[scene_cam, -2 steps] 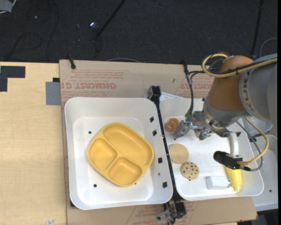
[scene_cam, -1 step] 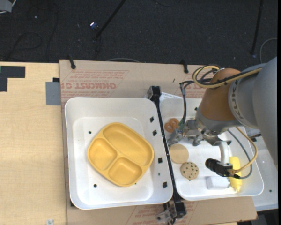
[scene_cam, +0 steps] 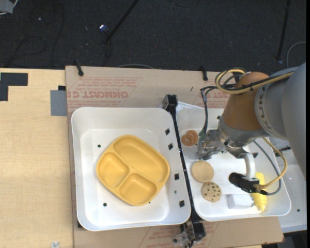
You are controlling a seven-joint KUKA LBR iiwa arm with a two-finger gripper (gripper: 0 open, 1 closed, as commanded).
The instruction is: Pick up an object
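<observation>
Hovering in the right bin (scene_cam: 279,211), the gripper (scene_cam: 208,150), grip unclear, sits just above the tan disc (scene_cam: 202,171).

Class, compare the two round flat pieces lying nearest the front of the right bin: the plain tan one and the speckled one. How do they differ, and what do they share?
The plain tan piece is larger; the speckled piece is smaller. The tan one has an even, unmarked top; the speckled one carries dark dots like a chip cookie. The tan one lies nearer the gripper; the speckled one lies nearer the bin's front rim. Both are round, flat and tan, lying in the right bin.
</observation>
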